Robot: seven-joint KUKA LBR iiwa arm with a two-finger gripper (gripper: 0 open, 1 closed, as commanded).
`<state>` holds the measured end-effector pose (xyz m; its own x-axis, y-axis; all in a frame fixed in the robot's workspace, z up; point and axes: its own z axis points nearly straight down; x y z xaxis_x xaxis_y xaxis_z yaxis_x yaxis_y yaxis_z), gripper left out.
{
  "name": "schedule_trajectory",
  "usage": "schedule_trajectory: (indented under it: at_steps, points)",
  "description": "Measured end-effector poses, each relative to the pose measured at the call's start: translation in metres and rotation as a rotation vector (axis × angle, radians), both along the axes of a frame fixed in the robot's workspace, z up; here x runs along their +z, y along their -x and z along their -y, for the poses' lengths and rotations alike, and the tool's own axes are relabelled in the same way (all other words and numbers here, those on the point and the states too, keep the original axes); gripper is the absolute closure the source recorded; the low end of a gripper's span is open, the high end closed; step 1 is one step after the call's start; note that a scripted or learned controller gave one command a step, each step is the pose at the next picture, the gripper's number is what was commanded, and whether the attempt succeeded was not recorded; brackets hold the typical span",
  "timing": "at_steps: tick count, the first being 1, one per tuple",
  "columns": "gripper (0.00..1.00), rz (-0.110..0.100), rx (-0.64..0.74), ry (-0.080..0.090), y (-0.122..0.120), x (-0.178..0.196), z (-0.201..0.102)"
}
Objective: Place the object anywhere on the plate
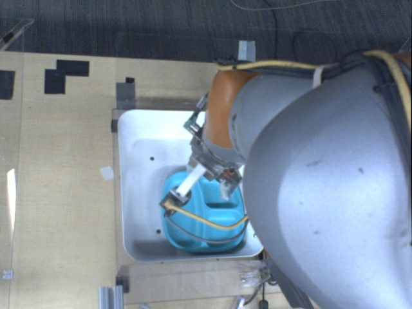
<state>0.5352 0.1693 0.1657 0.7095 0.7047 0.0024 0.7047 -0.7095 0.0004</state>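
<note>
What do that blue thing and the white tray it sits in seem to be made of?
The blue thing looks like smooth moulded plastic: even colour, soft sheen, rounded edges. The white tray seems plastic or painted metal, matte, with rounded corners; I cannot tell which.

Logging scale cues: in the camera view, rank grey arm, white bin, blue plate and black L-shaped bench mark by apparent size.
1. grey arm, though nearness to the camera inflates it
2. white bin
3. blue plate
4. black L-shaped bench mark
</note>
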Motion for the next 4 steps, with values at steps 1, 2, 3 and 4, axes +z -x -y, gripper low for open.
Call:
schedule_trajectory:
  at_steps: [1,2,3,4]
  points:
    - [1.0,0.001,0.011,0.0,-0.001,0.01,-0.001]
    - [1.0,-0.002,0.18,0.0,0.01,-0.029,0.051]
    - [1.0,0.0,0.236,0.0,0.043,0.019,0.08]
    - [1.0,0.001,0.244,0.001,0.025,0.019,0.107]
